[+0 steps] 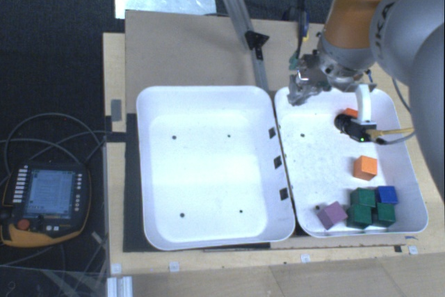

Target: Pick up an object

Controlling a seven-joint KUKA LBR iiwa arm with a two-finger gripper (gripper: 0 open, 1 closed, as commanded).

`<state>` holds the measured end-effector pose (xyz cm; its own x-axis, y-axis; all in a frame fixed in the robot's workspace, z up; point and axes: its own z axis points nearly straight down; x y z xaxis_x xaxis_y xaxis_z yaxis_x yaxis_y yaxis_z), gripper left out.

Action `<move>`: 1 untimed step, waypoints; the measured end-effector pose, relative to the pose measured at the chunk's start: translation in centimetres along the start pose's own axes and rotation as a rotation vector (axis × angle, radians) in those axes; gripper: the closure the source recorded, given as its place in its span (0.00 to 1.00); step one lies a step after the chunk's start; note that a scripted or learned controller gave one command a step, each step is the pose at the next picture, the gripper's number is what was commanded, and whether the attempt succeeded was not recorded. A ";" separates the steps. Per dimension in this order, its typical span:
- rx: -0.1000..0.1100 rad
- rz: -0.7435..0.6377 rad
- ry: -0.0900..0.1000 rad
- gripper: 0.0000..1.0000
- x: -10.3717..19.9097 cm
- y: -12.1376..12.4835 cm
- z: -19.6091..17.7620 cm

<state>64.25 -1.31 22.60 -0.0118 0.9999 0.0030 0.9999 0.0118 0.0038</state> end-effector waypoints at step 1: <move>0.002 0.001 -0.001 1.00 5.8 0.1 0.7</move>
<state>64.31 4.53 21.90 -0.0110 0.9999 0.0022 0.9999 0.0110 0.0020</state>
